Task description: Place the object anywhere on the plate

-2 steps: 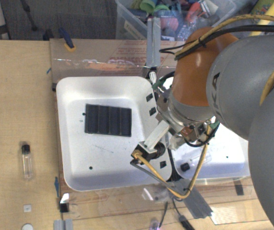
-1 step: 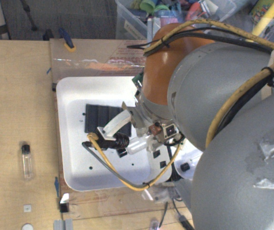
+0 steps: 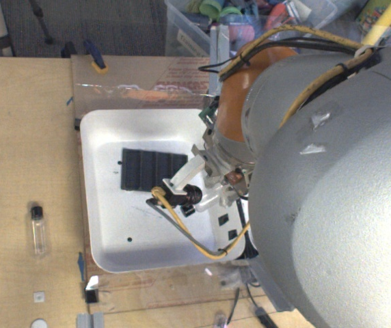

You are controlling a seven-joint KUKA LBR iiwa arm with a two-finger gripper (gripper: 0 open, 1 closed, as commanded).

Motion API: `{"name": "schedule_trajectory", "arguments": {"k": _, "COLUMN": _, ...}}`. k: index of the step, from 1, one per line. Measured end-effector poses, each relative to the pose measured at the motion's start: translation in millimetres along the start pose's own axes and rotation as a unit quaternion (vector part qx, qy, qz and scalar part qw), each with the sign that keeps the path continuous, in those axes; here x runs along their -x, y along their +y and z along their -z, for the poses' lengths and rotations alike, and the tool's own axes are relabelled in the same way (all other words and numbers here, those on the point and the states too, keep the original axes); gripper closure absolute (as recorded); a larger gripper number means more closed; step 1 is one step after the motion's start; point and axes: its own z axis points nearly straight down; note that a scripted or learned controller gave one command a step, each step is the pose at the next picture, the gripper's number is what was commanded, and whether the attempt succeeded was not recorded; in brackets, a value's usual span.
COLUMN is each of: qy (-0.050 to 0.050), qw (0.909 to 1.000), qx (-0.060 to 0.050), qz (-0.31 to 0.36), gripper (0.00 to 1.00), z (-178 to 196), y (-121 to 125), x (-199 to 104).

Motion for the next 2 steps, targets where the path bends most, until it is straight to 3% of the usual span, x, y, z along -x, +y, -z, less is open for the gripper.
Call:
{"name": "schedule_trajectory", "arguments": {"k": 1, "qy": 0.003, "qw": 0.9983, "qx": 0.001, "qz": 0.058, "gripper": 1.0, "z": -1.5, "y": -42.6, "x": -112.3}}
{"name": "schedule_trajectory", "arguments": {"k": 2, "qy": 0.003, "qw": 0.9984, "qx": 0.001, "qz": 0.057, "gripper": 0.0, "z": -1.1, "y": -41.7, "x": -112.3}}
